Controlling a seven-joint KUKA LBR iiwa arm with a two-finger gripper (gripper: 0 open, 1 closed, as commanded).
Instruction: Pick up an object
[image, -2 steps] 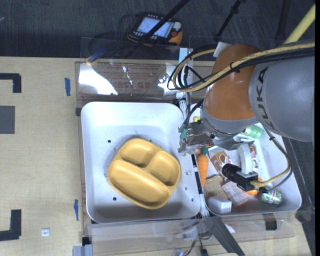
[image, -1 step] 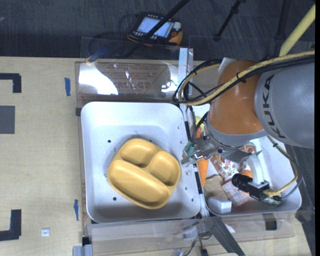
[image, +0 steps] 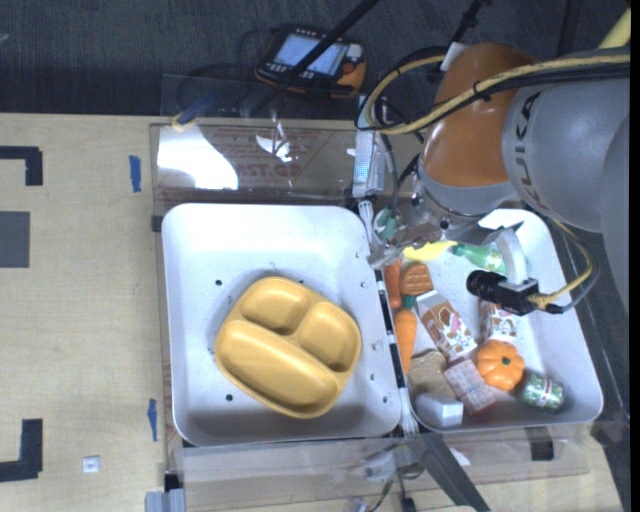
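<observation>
My gripper (image: 398, 236) hangs low over the far left corner of the right bin (image: 578, 372), close to the wall between the two bins. Just below it lie an orange packet (image: 416, 279) and a carrot (image: 405, 335). A yellow piece (image: 430, 250) and a green bottle (image: 478, 256) lie beside it on the right. Further forward are a printed snack packet (image: 447, 330), a small orange pumpkin (image: 499, 365), a pink box (image: 468, 386) and a green can (image: 541, 392). A big yellow bread-shaped lump (image: 288, 345) lies in the left bin (image: 200, 232).
The grey arm with its orange band (image: 470, 110) covers the far part of the right bin. A clear plastic panel (image: 250, 160) stands behind the left bin, with a handheld controller (image: 305, 60) beyond it. Pale bench top (image: 70, 300) spreads out to the left.
</observation>
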